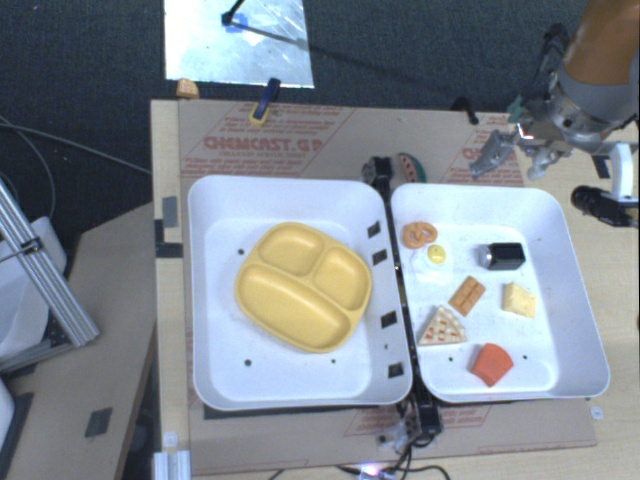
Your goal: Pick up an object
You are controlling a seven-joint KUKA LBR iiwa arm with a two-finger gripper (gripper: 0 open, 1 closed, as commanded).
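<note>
— Where is the arm's two-finger gripper?
— Above the right white bin's far edge, fingers spread, grasping nothing.
— And the objects?
— An orange block and black box lie inside that bin.

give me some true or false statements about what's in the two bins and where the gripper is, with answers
1. The yellow divided tray lies in the left bin. True.
2. The gripper is down in the right bin, closed on the black block. False: it hangs above the bench behind the right bin's far rim, and the block lies alone in the bin.
3. The pretzel lies near the right bin's far left corner. True.
4. The red piece sits in the yellow tray. False: it lies in the right bin, near its front edge.
5. The pizza slice lies between the cracker and the bin's front edge. True.
</note>
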